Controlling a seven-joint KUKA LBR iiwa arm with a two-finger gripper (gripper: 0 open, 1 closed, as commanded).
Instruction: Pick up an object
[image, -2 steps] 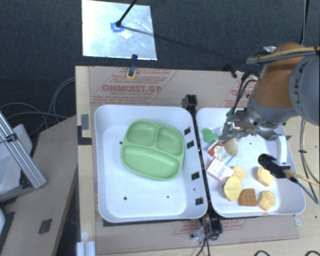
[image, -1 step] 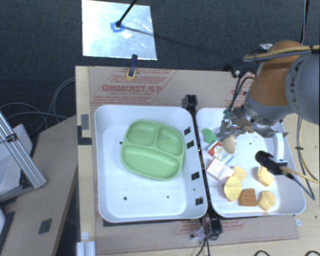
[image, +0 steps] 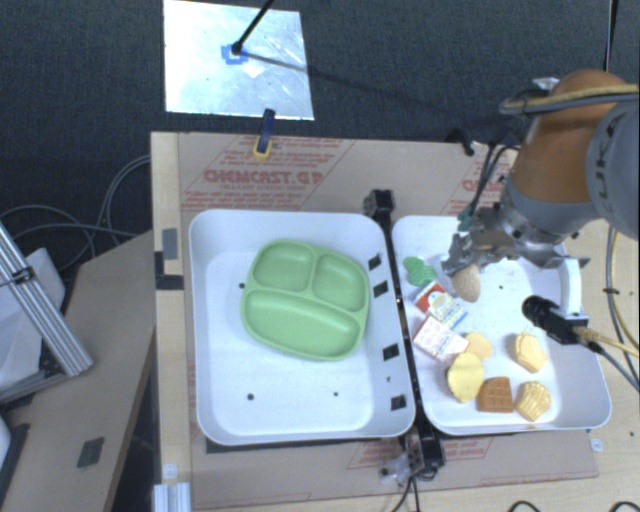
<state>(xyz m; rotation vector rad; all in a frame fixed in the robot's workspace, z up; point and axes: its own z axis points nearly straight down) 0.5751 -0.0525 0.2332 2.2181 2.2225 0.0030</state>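
- The gripper (image: 466, 262) hangs over the back of the right bin (image: 585, 385); its tips blur into the grey metal around them, so whether the fingers are spread or pressed together cannot be told.
- A tan, egg-shaped piece (image: 467, 285) sits just under the gripper; whether it is touched cannot be told.
- The arm (image: 560, 150), grey with a glossy orange band, is cut off at the right edge and hides the bin's far right corner.
- A small green piece (image: 418, 268) lies just left of the gripper, partly in its shadow.
- Near the divider lie a red-and-white carton (image: 431, 297) and a white printed box (image: 438, 338); their print is too small to read.
- Towards the front lie yellow rounded pieces (image: 464, 377), a brown waffle-like square (image: 495, 394) and a ridged yellow piece (image: 532, 401).
- The left bin (image: 215, 390) holds a smooth green plate (image: 305, 298) with three compartments.
- Both bins rest on printed cardboard on the surface (image: 110, 300).
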